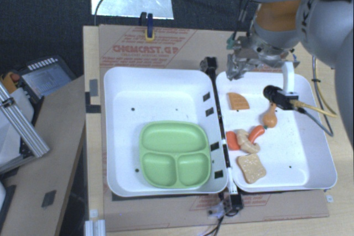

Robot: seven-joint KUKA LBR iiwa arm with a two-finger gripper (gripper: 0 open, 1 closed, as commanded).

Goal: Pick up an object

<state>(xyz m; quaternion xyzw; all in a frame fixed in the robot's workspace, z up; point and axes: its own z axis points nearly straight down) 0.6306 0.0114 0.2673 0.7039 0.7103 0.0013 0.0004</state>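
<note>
Two shallow white plastic bins sit side by side on the bench. The left bin holds a pale green plastic plate with three compartments, lying flat toward the bin's near right corner. The right bin holds the small food-shaped toys — an orange wedge-shaped piece near the far left of the bin, a small tan pear-shaped piece just right of the middle, a red-orange sausage-shaped piece just below it, a short orange block against the left wall, a beige rounded lump touching both the block and the sausage piece, and a tan toast-like slice toward the near edge. A black cylindrical fitting with a yellow cable lies over the bin's far right part, just above the pear-shaped piece. The grey metal gripper hangs over the far left corner of the right bin, just above the orange wedge and apart from it — whether it is spread or pressed together cannot be told, and nothing is seen pinched in it.
</note>
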